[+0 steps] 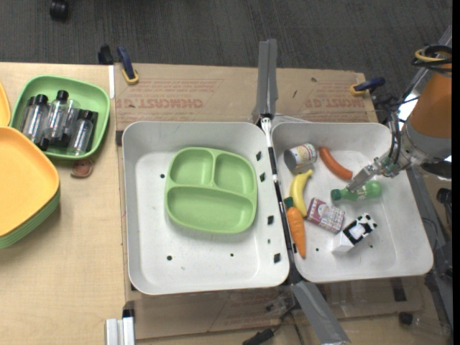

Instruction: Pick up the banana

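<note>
Fingers (361, 180) blurred over green bottle (357, 190)

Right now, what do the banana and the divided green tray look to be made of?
Banana: probably moulded plastic toy food; its yellow is even and unblemished, with a slight sheen. Divided green tray: likely matte plastic, one uniform pale green with softly rounded, moulded compartment edges.

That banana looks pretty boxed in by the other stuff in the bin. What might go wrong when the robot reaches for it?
The banana lies by the right bin's left wall, with the carrot at its lower end and a small can at its top, so a grab could catch or nudge those instead. The gripper sits over the green bottle, well right of the banana, and could knock it or the sausage while crossing.
</note>
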{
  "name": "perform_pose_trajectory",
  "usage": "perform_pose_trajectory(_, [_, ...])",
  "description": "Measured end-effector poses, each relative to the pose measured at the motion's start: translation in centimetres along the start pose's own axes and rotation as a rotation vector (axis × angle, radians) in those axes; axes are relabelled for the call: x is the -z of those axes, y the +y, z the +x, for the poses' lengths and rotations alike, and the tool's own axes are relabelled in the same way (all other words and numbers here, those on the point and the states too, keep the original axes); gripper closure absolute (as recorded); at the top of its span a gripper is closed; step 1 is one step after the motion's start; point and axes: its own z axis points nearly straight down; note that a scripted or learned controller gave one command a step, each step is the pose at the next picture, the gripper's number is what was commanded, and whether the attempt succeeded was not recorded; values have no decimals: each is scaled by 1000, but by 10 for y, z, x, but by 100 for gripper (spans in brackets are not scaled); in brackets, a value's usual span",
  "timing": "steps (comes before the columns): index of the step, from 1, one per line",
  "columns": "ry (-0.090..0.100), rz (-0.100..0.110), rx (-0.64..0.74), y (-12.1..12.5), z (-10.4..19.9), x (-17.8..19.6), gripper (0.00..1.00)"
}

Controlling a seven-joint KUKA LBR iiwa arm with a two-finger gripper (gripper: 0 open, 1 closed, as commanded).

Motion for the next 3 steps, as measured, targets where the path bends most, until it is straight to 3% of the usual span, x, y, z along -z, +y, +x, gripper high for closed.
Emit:
perform_pose_trajectory(1, [3, 0, 384, -53, 20, -27, 0])
perform_pose_trajectory(2, [1, 1, 8, -43, 8, -27, 0])
perform_pose_trajectory(3, [3, 3, -31, -53, 79, -28, 0])
